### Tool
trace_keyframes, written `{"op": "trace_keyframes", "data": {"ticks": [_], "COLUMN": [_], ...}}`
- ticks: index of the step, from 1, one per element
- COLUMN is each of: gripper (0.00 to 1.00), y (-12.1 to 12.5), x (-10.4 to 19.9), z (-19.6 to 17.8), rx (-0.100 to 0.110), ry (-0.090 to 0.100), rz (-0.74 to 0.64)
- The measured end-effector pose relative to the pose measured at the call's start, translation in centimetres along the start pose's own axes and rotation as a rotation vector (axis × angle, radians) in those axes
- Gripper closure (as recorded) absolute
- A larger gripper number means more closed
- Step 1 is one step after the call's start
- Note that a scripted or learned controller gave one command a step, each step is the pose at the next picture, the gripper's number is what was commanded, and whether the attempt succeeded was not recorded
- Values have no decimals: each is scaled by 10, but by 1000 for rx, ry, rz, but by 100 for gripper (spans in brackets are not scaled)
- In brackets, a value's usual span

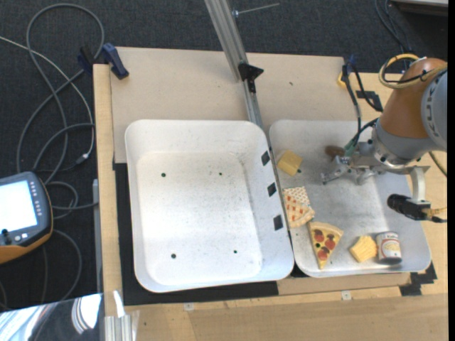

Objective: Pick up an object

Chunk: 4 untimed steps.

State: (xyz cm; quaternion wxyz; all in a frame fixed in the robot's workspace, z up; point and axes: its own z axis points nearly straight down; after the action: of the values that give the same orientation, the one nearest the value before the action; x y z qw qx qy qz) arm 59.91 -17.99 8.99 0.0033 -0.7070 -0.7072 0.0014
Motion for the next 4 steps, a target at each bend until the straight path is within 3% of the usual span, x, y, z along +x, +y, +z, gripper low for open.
{"op": "trace_keyframes", "data": {"ticks": [1, 4], "gripper": [100, 100], "y": [2, -12], "x": [0, 6], "z": [-14, -159], "rx": [-7, -14], "ry": [-1, -5], "rz": [0, -2]}}
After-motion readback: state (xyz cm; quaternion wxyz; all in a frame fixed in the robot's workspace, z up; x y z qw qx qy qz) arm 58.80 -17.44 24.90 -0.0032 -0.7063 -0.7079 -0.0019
